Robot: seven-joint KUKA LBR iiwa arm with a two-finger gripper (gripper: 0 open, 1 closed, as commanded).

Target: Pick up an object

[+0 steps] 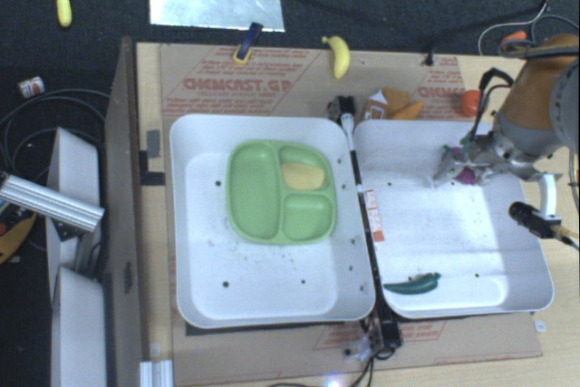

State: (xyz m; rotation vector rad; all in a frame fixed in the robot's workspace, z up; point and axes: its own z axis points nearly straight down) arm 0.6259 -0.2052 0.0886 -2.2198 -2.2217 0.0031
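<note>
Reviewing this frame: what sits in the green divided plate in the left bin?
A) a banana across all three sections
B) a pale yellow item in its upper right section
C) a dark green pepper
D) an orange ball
B: the green divided plate in the left bin holds a pale yellow item in its upper right section; the dark green pepper lies in the right bin.

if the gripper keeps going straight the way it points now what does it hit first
The gripper points left and down into the right bin. It would probably meet that bin's bare white floor first. A purple object sits right beside it; depth is unclear.
</note>
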